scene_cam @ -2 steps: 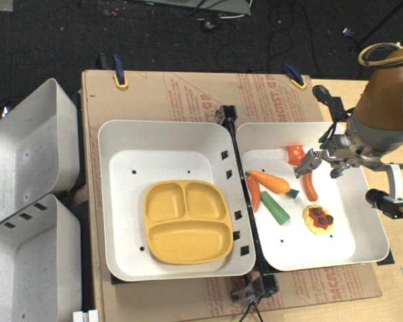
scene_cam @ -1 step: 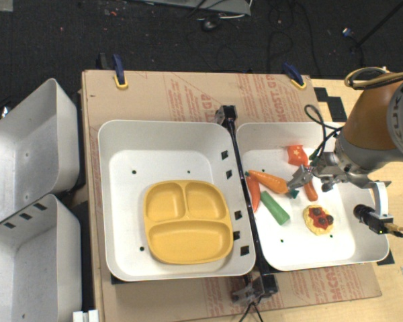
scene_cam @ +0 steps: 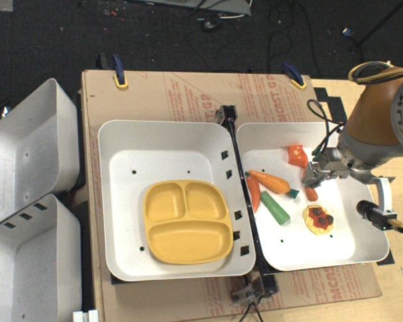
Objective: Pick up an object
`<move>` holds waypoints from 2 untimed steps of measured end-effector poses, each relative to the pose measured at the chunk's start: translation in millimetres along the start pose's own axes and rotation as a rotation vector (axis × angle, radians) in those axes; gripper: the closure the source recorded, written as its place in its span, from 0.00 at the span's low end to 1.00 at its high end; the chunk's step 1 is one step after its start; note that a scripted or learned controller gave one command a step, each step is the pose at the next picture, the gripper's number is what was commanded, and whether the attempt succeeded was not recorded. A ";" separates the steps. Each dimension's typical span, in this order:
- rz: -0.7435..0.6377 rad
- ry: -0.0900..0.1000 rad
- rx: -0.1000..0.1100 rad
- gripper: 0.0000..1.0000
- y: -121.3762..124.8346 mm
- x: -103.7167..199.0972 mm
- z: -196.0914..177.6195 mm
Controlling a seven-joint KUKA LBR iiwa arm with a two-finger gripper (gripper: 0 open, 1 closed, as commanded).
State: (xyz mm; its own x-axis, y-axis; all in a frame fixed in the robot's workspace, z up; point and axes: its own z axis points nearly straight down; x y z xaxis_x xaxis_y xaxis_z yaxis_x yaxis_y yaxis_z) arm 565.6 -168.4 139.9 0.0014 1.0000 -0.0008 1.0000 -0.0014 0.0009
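The right bin (scene_cam: pixel 342 250) holds several toy foods. An orange carrot (scene_cam: pixel 270 180) with a teal top lies near its left wall, beside a red chili (scene_cam: pixel 254 193) and a green cucumber (scene_cam: pixel 274 207). An orange-red piece (scene_cam: pixel 297 155) sits farther back, and a small round pizza (scene_cam: pixel 318 219) lies toward the front. My gripper (scene_cam: pixel 313 180) reaches down in the middle of this bin, right of the carrot. A small red piece (scene_cam: pixel 311 194) sits just below its tip; whether it is gripped is unclear.
The left bin (scene_cam: pixel 121 139) holds a yellow divided plate (scene_cam: pixel 188 221). A black divider (scene_cam: pixel 238 173) runs between the bins. The arm's grey and orange body (scene_cam: pixel 379 123) hangs over the right bin's far right corner. Spare white bins (scene_cam: pixel 27 153) sit off the bench to the left.
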 end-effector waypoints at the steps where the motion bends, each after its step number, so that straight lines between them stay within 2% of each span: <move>1: -0.004 -0.002 -0.006 1.00 1.9 -1.0 -64.1; 2: -0.004 -0.001 -0.005 1.00 11.7 -3.0 -111.7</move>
State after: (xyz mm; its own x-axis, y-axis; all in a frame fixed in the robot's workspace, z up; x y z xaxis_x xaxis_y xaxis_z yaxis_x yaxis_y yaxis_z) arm 577.2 -171.3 251.6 -0.0028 1.0000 -0.0022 1.0000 0.0028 0.0064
